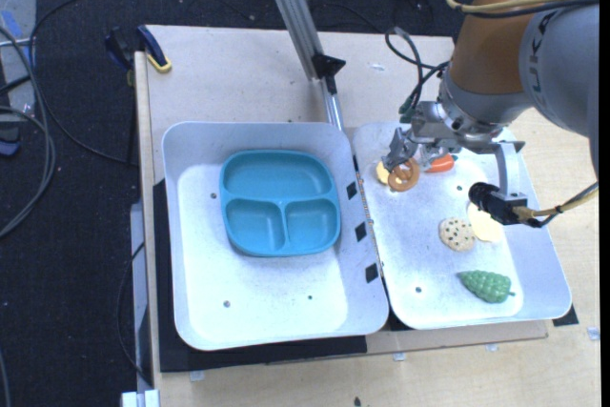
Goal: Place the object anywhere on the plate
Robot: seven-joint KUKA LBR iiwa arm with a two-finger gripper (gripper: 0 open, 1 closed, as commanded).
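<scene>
A blue three-compartment plate [280,203] sits mid-left bin [191,300], while in the right bin [429,291], near its far-left corner, the claw [402,162] grips a pretzel [403,176] between closed fingers.

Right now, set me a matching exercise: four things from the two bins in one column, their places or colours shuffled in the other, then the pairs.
Things:
1. plate
2. pretzel
3. cookie
4. green bunch

Descriptions:
A. near the right bin's front edge
B. blue, three compartments, left bin
C. tan with dark specks, middle of the right bin
D. right beneath the end effector

Pairs: 1-B, 2-D, 3-C, 4-A
</scene>
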